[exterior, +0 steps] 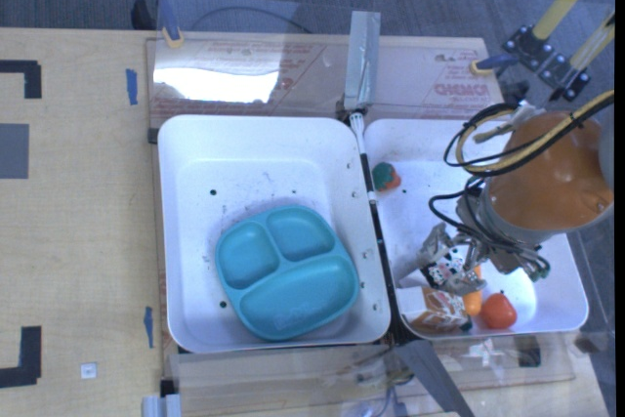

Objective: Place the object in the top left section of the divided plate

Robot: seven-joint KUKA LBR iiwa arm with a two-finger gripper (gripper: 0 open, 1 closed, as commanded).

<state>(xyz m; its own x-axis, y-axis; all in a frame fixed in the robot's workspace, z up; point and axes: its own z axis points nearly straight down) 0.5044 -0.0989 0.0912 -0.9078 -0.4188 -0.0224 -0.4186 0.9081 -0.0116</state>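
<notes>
Because the arm (547, 181) enters from the right, the gripper (451, 261) hangs low over the right bin (420, 181), directly above the cluster of small objects at that bin's front edge. How far the gripper is open cannot be determined, and nothing is visibly lifted clear of the pile, so no grasp is confirmed. The candidate objects lie close together: a red tomato-like piece (499, 311), a small orange piece (474, 304) touching it, and a flat printed packet (437, 307) just beside them. A green and orange ball (386, 176) sits apart, near the divider wall. Which object is targeted cannot be determined. The divided plate (285, 271), teal, rests in the left bin (186, 200), rotated at a slant. All three of its sections are unoccupied, including the top left section (244, 254), so the placement step is judged not yet begun. The crowding of the pile raises the risk of a missed or double pick.
</notes>
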